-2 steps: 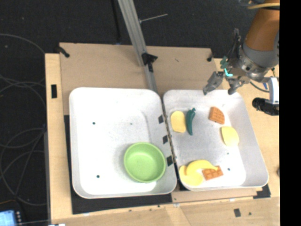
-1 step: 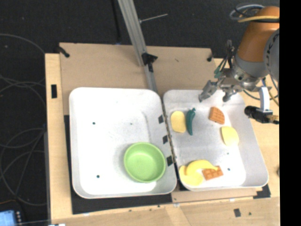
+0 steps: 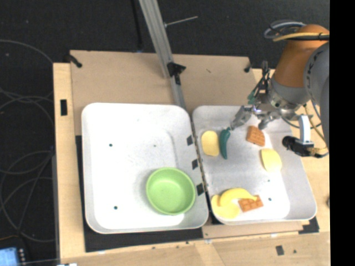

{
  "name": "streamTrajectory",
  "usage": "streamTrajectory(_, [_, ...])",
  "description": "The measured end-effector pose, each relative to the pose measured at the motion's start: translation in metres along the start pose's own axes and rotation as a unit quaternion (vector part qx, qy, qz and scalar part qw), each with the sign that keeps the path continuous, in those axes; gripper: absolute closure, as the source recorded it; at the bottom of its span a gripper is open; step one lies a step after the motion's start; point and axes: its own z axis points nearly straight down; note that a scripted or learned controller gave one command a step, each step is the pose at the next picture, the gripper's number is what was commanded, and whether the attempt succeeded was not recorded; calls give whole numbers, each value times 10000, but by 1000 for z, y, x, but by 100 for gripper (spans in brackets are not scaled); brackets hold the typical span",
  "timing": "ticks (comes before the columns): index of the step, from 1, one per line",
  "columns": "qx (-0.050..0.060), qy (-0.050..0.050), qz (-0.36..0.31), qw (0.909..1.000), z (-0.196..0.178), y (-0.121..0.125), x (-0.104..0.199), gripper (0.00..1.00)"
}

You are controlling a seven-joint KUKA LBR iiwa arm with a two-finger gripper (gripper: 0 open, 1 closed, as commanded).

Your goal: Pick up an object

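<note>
My gripper (image 3: pixel 252 119), fingers apart and empty above the waffle (image 3: pixel 255 136), may slip off its flat edge when closing.

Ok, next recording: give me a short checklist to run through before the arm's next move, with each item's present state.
1. Gripper is over the right bin, near its far edge: ok.
2. A thing held between the jaws: cannot tell.
3. A target lies close: the orange waffle piece is just beside the gripper: ok.
4. Green pepper touches the yellow piece, so it is not isolated: not ok.
5. Green bowl sits in the left bin, away from the arm: ok.
</note>
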Motion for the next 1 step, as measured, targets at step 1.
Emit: streamTrajectory(1, [-65, 1, -16, 10000, 39, -1, -6, 0])
